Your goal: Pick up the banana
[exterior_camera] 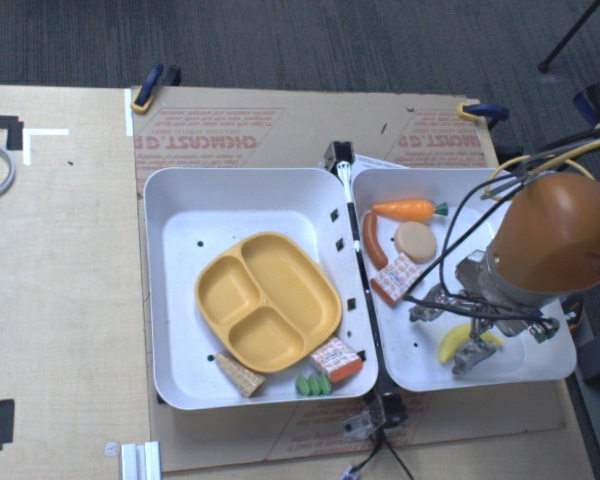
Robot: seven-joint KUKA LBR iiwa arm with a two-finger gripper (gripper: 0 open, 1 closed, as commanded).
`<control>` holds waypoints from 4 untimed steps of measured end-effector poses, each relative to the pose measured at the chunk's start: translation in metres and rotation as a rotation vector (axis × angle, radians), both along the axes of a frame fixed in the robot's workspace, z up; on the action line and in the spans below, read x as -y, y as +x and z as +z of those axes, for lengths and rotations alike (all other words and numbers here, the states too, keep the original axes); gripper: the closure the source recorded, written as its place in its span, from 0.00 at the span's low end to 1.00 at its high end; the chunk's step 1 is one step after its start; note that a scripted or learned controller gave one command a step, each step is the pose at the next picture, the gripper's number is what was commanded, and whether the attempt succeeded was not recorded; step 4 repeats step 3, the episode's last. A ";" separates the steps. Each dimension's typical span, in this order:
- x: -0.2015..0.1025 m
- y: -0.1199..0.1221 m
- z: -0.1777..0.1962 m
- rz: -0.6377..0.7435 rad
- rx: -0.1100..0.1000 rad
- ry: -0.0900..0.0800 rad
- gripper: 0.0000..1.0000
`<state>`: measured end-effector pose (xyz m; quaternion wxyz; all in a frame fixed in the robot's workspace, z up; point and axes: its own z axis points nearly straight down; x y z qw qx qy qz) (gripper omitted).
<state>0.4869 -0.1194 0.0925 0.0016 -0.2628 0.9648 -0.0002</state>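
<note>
The small yellow plastic-looking toy banana (pixel 459 342) lies on the floor of the right-hand shallow white bin (pixel 405 370), toward its near edge and well apart from the other pieces there: an orange toy carrot with a green top (pixel 407 209), a reddish sausage-shaped piece (pixel 373 241), a round tan cookie-like disc (pixel 415 240) and a small red-and-white packet (pixel 393 277), all grouped in the far half. The grey arm's two-finger gripper (pixel 477 344) hangs directly over the banana, its metal linkage and the orange wrist band covering much of the fruit, so that just a short curved stretch and one tip can be made out. Whether the tool is spread or pressed together, I cannot tell from this slant, nor whether anything is pinched. Judging by its look, the banana is probably a light, hollow, stiff moulding with a smooth and rather slippery skin; it should not bruise or crush, but a curved, glossy body may squirt sideways if caught near a tapered end. The thick middle, taken across its narrow width, seems the safest place to grip. The left-hand white bin (pixel 170 268) bears a yellow three-compartment plastic plate (pixel 268 301) with a few small toys along its near side.
</note>
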 end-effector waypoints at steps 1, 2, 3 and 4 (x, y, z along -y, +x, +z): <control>-0.012 0.004 0.065 0.096 0.001 0.000 0.00; -0.022 0.001 0.003 0.215 -0.001 0.001 0.00; 0.050 0.003 0.071 0.449 0.001 -0.001 0.00; 0.050 0.003 0.071 0.449 0.001 -0.001 0.00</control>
